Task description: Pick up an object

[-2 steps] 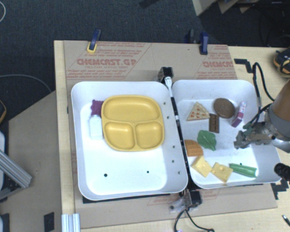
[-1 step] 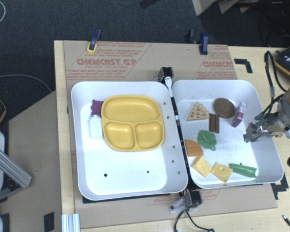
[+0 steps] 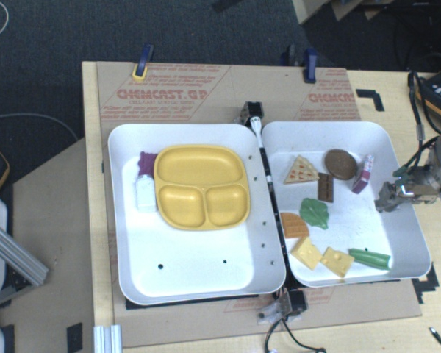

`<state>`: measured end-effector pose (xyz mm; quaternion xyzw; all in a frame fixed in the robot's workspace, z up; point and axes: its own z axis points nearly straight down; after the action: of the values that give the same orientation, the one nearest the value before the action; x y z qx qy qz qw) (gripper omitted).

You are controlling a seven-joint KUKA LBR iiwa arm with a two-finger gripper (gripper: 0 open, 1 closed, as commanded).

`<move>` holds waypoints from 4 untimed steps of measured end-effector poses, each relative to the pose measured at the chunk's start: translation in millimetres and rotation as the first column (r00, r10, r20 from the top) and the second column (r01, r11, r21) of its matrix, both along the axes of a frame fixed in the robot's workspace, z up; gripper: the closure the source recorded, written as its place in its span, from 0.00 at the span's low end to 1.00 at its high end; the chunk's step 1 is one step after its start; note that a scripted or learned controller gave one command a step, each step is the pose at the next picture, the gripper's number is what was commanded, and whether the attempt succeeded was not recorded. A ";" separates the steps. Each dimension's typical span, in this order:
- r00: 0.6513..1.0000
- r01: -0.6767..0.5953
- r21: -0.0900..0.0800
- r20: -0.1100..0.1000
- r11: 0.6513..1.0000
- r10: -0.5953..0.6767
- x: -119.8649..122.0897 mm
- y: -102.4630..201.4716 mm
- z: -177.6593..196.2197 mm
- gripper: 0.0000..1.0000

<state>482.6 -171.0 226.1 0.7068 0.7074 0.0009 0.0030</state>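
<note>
The right bin (image 3: pixel 367 134) holds several toy foods: a pizza slice (image 3: pixel 301 170), a brown round cookie (image 3: pixel 341 163), a dark chocolate bar (image 3: pixel 325 187), a purple bottle (image 3: pixel 363 173), a green leafy piece (image 3: pixel 314 213), an orange piece (image 3: pixel 295 225), two cheese blocks (image 3: pixel 306 253) (image 3: pixel 336 261) and a green pickle (image 3: pixel 369 257). My gripper (image 3: pixel 391 195) hangs at the right bin's right rim, to the right of the purple bottle and apart from every item. Nothing shows in its grasp.
The left bin (image 3: pixel 184 271) carries a yellow divided plate (image 3: pixel 202 186) with a purple-and-white bottle (image 3: pixel 145 179) beside its left edge. Clamps (image 3: pixel 140 63) (image 3: pixel 309 63) sit at the bench's far edge. Cables run along the right side.
</note>
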 end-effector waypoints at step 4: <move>1.000 0.000 0.002 -0.002 1.000 0.000 69.8 153.7 -10.8 1.00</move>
<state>552.4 -17.3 215.3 0.7067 0.7075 0.0008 0.0013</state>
